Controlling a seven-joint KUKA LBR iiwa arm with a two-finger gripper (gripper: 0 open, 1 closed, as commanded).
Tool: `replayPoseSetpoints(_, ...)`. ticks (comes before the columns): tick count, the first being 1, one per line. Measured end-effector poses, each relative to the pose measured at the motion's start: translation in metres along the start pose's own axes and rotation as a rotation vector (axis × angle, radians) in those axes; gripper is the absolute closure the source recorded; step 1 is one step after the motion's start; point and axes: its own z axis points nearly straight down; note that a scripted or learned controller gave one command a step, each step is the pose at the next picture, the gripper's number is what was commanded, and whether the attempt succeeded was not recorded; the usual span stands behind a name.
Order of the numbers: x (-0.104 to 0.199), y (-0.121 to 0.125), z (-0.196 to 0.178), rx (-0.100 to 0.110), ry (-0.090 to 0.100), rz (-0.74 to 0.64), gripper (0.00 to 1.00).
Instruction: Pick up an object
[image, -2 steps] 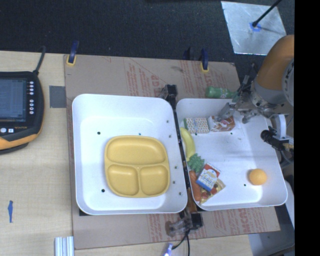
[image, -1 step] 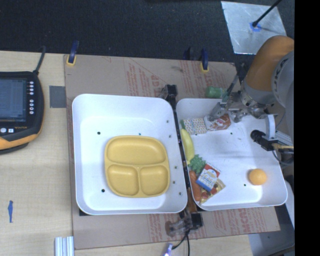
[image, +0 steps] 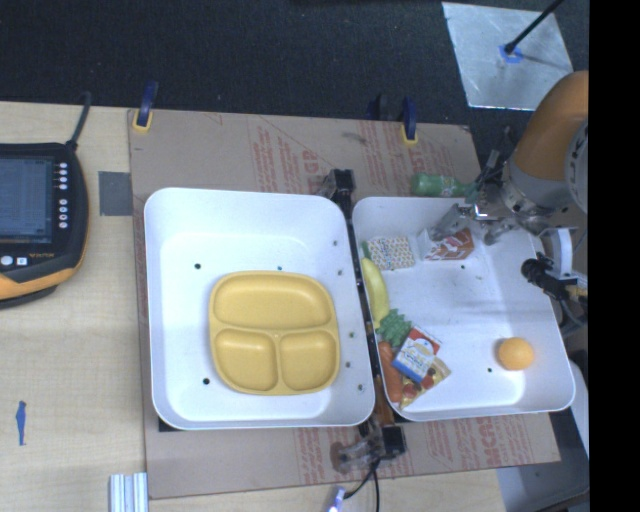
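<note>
Both bins are white: the left bin (image: 175, 300) holds a pale yellow divided tray (image: 273, 332). In the right bin (image: 470, 395), an orange ball (image: 515, 353) sits near the right edge; along the left edge lie a yellow banana (image: 375, 288), green leafy piece (image: 393, 328), blue-and-red packet (image: 417, 355), and white dotted pad (image: 390, 251).

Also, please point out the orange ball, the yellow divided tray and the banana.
orange ball (image: 515, 353), camera view, its middle.
yellow divided tray (image: 272, 298), camera view, top compartment floor.
banana (image: 375, 288), camera view, mid-length.
</note>
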Motion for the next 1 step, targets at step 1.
replayPoseSetpoints(1, 0.032, -0.0009, -0.0002, -0.003, -0.013, 0.003, 0.0)
